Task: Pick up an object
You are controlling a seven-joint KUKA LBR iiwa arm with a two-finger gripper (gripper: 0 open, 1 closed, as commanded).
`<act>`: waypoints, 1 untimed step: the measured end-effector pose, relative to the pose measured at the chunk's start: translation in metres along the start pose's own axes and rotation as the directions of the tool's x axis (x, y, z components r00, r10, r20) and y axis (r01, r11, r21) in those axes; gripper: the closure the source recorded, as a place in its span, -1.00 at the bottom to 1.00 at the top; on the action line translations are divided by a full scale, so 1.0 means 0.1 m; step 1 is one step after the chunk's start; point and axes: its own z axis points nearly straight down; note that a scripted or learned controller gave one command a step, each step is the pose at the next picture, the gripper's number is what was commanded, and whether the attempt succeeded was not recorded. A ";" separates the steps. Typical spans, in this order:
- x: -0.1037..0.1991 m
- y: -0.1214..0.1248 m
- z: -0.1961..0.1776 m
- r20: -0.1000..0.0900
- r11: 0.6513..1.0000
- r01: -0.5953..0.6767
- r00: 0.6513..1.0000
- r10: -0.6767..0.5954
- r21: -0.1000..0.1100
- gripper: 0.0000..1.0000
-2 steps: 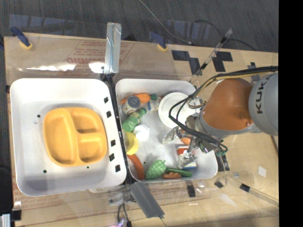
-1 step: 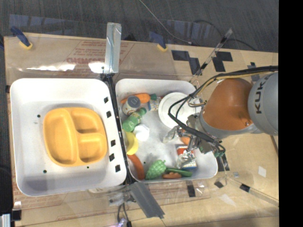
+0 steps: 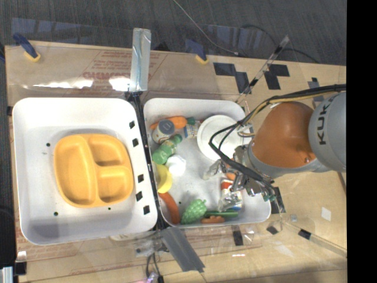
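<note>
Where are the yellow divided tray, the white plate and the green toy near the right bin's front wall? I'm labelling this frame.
yellow divided tray (image 3: 93, 171): camera view, its centre ridge.
white plate (image 3: 213, 135): camera view, its bare middle.
green toy (image 3: 194, 210): camera view, its bumpy middle.

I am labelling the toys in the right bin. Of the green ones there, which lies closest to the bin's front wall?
The bumpy green toy beside the orange carrot, almost at the front wall of the right bin. The other green toy lies further back, near the divider.
</note>
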 end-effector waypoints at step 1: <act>-0.03 0.02 0.02 -0.008 0.996 -0.088 0.996 0.088 -0.004 -1.00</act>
